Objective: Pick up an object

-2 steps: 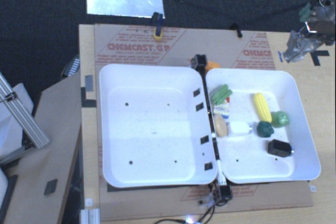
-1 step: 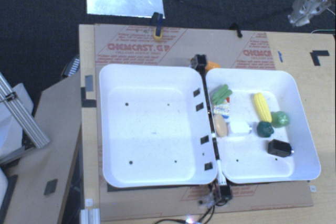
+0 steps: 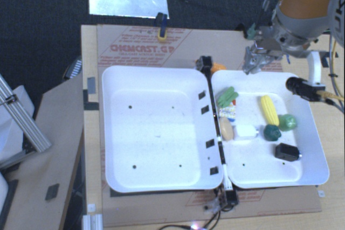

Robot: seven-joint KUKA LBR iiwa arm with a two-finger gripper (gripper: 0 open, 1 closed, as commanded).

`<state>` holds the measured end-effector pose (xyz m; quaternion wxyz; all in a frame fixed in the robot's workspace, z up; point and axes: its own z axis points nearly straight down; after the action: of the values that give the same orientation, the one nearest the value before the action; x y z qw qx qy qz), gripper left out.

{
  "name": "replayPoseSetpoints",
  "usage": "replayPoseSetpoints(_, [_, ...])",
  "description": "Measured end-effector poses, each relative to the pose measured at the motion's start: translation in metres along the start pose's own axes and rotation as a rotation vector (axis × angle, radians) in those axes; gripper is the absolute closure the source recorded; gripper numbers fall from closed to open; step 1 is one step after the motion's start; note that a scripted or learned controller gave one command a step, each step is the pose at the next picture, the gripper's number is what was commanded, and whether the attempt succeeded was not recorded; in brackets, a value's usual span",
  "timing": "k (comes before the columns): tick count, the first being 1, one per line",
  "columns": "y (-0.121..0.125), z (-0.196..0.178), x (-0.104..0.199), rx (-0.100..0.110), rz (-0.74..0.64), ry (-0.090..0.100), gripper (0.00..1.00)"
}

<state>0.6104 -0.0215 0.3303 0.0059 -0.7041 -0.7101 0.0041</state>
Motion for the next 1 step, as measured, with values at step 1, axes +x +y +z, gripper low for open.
replayPoseSetpoints(1, [0.0105, -0.1717, 0.0380, -0.037, -0.001, -0.001, 1.00])
